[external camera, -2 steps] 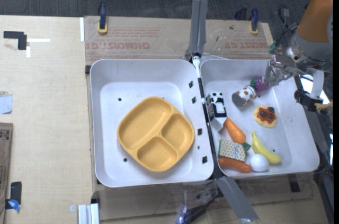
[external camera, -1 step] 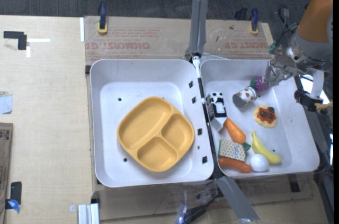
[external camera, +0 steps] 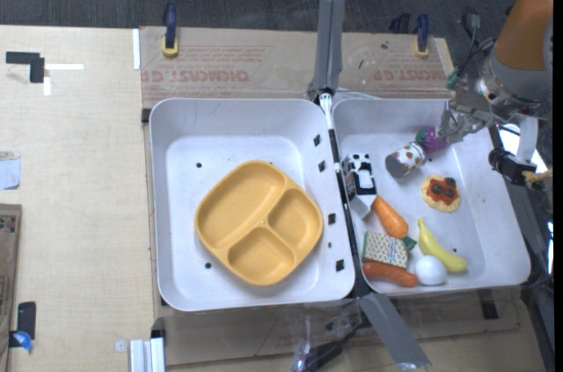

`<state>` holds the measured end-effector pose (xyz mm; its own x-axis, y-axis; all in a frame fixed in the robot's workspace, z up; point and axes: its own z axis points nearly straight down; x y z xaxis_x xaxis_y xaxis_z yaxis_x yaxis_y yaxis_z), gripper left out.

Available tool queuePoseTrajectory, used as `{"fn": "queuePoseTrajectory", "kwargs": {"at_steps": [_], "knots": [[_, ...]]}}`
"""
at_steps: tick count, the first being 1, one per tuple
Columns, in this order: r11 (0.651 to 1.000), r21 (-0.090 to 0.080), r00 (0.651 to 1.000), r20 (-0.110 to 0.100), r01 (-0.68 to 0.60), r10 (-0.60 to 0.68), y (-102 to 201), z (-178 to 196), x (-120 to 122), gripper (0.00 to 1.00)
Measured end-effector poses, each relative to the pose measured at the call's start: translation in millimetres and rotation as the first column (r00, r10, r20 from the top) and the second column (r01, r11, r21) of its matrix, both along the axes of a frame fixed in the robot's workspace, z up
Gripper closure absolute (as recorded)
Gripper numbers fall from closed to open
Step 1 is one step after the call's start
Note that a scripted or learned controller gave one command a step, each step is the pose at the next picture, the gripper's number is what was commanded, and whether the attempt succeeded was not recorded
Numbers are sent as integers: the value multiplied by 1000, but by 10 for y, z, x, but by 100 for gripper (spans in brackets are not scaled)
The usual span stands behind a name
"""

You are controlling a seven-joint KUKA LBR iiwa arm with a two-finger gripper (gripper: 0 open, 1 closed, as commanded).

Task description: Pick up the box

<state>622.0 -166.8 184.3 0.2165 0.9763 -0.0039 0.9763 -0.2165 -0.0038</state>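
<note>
The left bin [external camera: 167, 186] held a yellow divided plate [external camera: 258, 223], lying towards its front edge. In the right bin [external camera: 506, 212], the box [external camera: 385, 249] lay flat near the front left corner, between two carrots [external camera: 390, 216] and beside a banana [external camera: 440, 249]. The gripper [external camera: 459, 122] stood over the bin's rear right corner, well apart from the box; its finger state could not be told.
</note>
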Motion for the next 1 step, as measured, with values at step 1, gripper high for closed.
{"fn": "queuePoseTrajectory", "kwargs": {"at_steps": [1], "knots": [[1000, 0, 1000, 0, 0, 0, 0, 0, 0, 0]]}}
